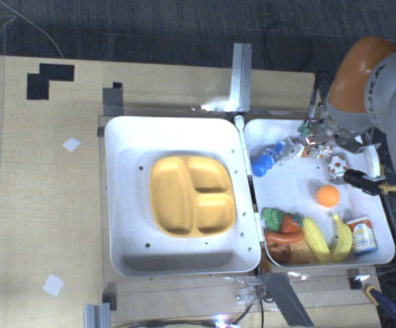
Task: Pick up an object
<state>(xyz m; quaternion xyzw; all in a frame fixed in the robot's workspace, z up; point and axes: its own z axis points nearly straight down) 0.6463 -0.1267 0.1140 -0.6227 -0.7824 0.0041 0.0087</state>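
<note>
We see the arm (379, 80) reaching in from the right, bent down over the far corner of the right bin (389, 251). Its gripper (312, 139) hangs just beside a blue bottle (270, 157); we cannot tell its state. An orange ball (328, 196) lies near; a yellow tray (191, 195) sits in the left bin (126, 203).

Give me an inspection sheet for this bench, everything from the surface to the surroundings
Surface: wooden bench bearing left bin and right bin, side by side.
Job's things: in right bin, blue bottle, orange ball, banana, corn, carton, more toy food in its near left corner.
Clutter: yellow divided tray in left bin.
Grippers: gripper over right bin's far edge; fingers unclear.
Cables: thin wire upper left.
Surroundings: dark carpet.
</note>
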